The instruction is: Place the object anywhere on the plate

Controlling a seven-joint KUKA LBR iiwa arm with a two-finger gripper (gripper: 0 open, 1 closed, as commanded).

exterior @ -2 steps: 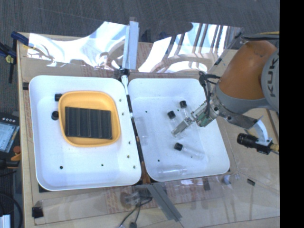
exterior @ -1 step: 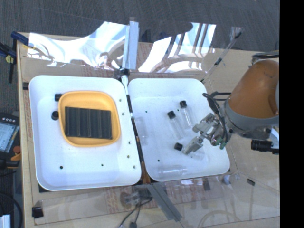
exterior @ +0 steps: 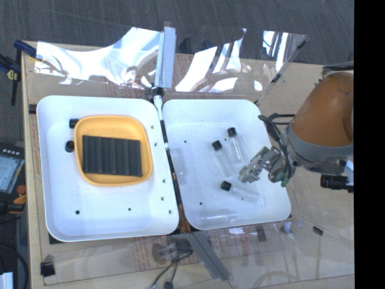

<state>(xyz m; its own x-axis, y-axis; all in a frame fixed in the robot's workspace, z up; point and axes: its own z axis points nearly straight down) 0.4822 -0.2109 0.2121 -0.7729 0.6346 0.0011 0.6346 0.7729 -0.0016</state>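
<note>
A yellow plate (exterior: 114, 127) with a dark ridged insert (exterior: 112, 154) lies in the left bin (exterior: 54, 209). Several clear vials with black caps lie in the right bin (exterior: 192, 116): one (exterior: 233, 141) toward the back, one (exterior: 219, 149) beside it, and one (exterior: 227, 186) nearer the front. My gripper (exterior: 254, 170) hangs low over the right side of the right bin. It is just right of the front vial and beside the two back vials. I see nothing held in it.
The orange and grey arm (exterior: 322, 122) fills the right side past the bin's rim. Another clear vial (exterior: 218, 218) lies by the right bin's front wall. Crinkled foil (exterior: 120, 59) lines the bench behind both bins.
</note>
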